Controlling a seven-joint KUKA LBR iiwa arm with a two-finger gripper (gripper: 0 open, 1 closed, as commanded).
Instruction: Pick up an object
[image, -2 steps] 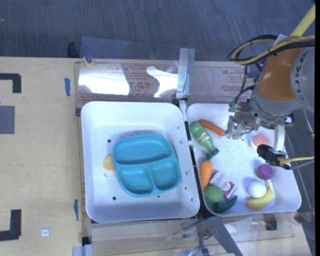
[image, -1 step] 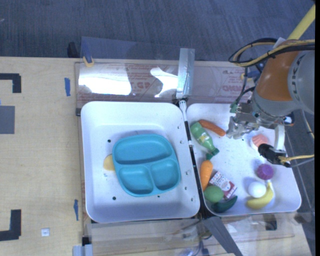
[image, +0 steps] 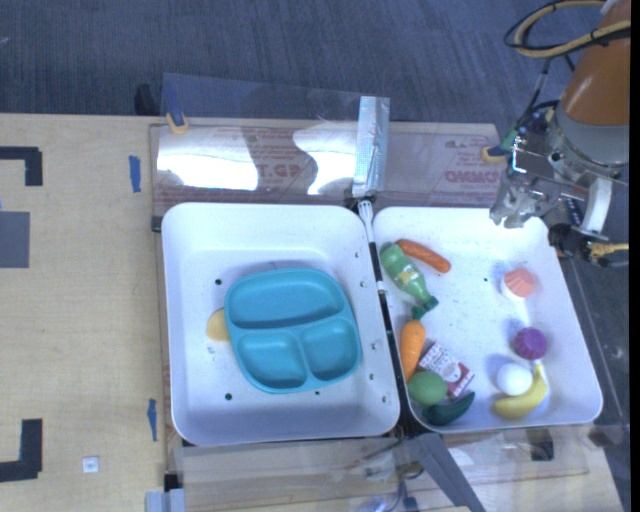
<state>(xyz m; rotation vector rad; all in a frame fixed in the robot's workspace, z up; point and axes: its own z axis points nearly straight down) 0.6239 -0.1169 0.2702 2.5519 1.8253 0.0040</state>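
The right bin holds several toy foods. An orange carrot and a green bottle lie near its left wall. A pink piece, a purple piece, a white egg and a yellow banana sit along its right side. A second carrot, a red-and-white packet, a green ball and a dark green piece crowd the front left corner. My gripper hangs over the bin's back right corner, apart from all of them, above and behind the pink piece.
The left bin carries a blue divided tray, with a yellow piece peeking out at the tray's left edge. A clear upright panel stands behind the bins. Yellow cables loop above the arm at the top right.
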